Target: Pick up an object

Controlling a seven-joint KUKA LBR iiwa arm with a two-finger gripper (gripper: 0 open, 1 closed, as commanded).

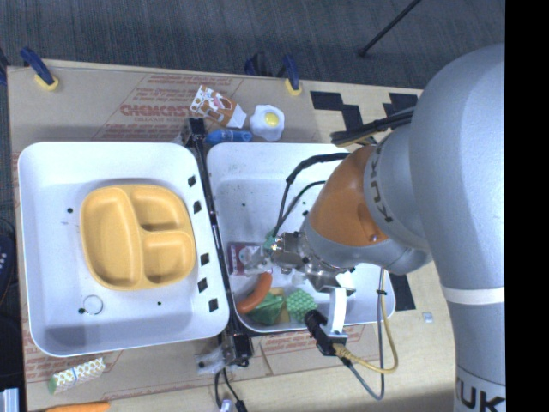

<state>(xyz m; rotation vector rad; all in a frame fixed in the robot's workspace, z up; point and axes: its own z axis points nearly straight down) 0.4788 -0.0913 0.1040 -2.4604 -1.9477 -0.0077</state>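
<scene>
Broadly, two shallow white plastic bins were seen side by side on a bench (129, 101) faced with printed brown cardboard. The left bin (43, 230), smooth and round-cornered, held a matte yellow tray (137, 234) moulded into three compartments, lying flat near its middle. A small clear ring (92, 304) was seen on the bin floor just below the tray.

The right bin (249, 178) was largely covered by the arm (403, 196), whose glossy grey shell and orange band filled the right of the frame. The gripper (296, 260) was lowered into the lower part of that bin, over a cluster of small objects. Whether it was open or closed, or had hold of anything, could not be told, as the wrist hid it.

Just beside it, toward the bin's lower left, an orange sausage-shaped item (255, 294) lay at a slant, touching a green lumpy item (270, 309) and a green-and-white patterned piece (300, 301). A crinkled printed packet (244, 258) lay just above them.

Beyond the bins, near the upper middle of the frame, a small printed carton (210, 104), a blue object (230, 136) and a white and yellow egg-shaped toy (268, 120) rested on the cardboard. A patterned wrapper (77, 374) lay at the lower left.
</scene>
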